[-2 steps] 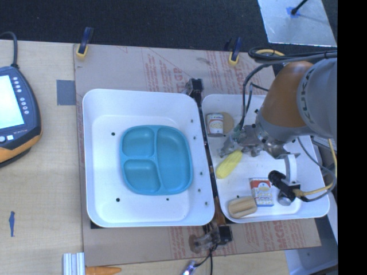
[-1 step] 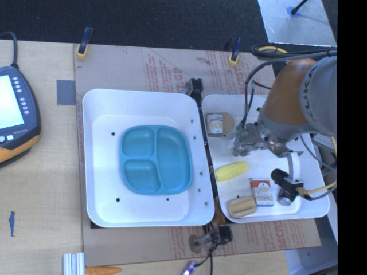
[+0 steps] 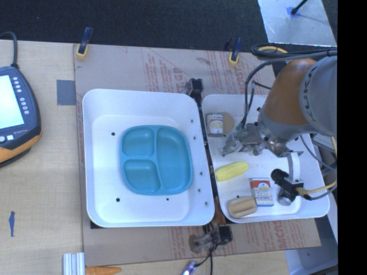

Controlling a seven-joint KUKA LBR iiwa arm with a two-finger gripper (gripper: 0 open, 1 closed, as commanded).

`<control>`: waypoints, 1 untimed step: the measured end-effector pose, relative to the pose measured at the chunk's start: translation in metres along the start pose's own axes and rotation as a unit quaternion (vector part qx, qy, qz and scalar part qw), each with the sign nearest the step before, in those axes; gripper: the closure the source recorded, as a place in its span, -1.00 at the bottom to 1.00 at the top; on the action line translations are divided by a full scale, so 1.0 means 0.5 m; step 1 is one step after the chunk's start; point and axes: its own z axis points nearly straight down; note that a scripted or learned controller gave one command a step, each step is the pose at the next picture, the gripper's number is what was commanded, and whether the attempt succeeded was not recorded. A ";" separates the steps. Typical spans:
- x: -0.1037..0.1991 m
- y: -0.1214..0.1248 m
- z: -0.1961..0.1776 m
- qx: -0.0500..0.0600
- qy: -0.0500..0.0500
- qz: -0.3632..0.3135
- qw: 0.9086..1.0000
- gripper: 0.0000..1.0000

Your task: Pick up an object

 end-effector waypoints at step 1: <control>-0.011 0.112 0.020 0.001 0.002 0.004 1.000 -1.00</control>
